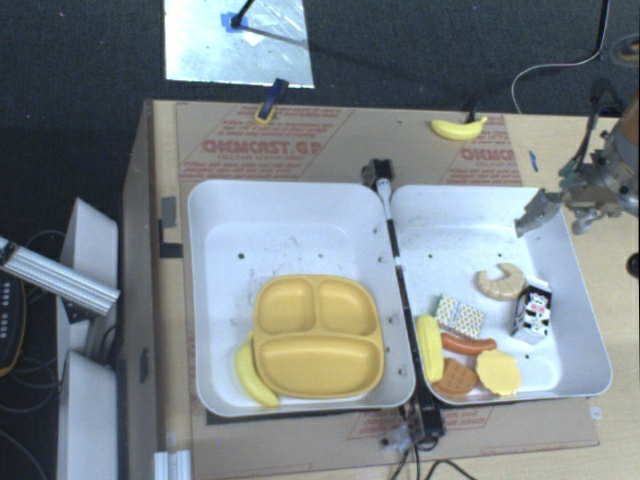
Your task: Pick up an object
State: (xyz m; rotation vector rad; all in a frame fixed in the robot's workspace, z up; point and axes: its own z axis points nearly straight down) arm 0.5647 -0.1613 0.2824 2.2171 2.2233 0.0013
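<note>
Nothing picked up yet — the gripper hangs over the right bin's far right corner with nothing visibly in it, while the croissant, milk carton and sausage lie untouched — the whole grab remains.

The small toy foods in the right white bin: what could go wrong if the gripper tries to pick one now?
1. The red sausage, yellow corn cob, brown waffle, yellow round slice and patterned cracker lie packed together, so the gripper may catch two or push them aside.
2. They sit near the right white bin's front corner; fingers might strike the wall.
3. The upright black-and-white milk carton could tip over.
</note>
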